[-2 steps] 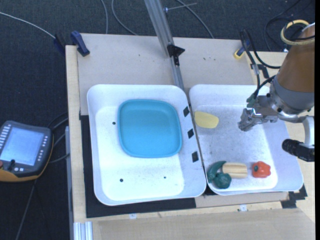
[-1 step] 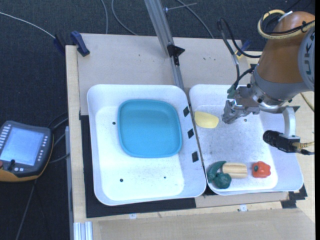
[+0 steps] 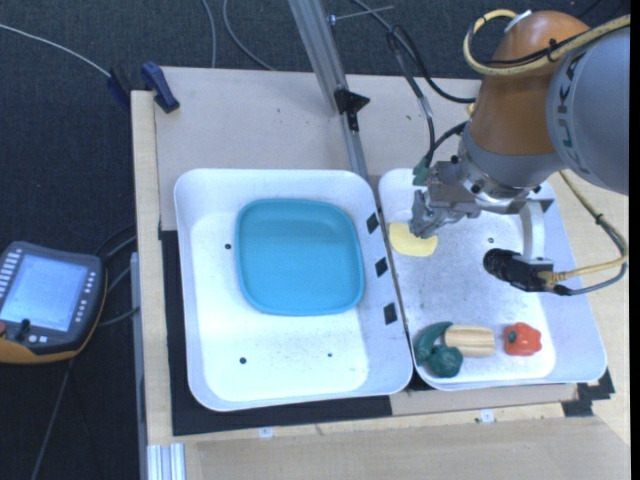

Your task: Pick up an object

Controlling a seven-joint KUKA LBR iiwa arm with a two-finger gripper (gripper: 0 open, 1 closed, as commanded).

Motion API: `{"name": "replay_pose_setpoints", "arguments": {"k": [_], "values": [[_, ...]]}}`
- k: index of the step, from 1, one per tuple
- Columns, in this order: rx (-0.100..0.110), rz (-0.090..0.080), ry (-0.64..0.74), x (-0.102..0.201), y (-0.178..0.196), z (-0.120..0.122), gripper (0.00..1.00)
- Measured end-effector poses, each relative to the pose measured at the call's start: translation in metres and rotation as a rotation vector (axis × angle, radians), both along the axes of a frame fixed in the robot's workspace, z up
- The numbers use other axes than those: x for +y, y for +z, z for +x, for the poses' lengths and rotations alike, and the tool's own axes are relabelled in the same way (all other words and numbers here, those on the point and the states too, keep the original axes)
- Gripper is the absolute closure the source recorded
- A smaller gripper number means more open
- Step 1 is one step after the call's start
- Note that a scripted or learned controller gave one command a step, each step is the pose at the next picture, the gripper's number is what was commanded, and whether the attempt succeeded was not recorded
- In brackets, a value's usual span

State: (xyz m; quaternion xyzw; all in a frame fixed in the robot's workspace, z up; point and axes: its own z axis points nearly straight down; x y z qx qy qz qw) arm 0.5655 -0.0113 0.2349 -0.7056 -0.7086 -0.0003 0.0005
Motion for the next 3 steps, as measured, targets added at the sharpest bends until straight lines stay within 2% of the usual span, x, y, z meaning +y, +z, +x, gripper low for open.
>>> {"name": "replay_pose_setpoints", "arguments": {"k": [1,2,3], "values": [[-0.001,0.0,0.001,0.048,0.01,0.013,1.0],[0.001,0.0,0.0,0.096,-0.004,0.021,1.0],[-0.001,-0.001,-0.004,0.093,-0.003,0.022,0.0]]}}
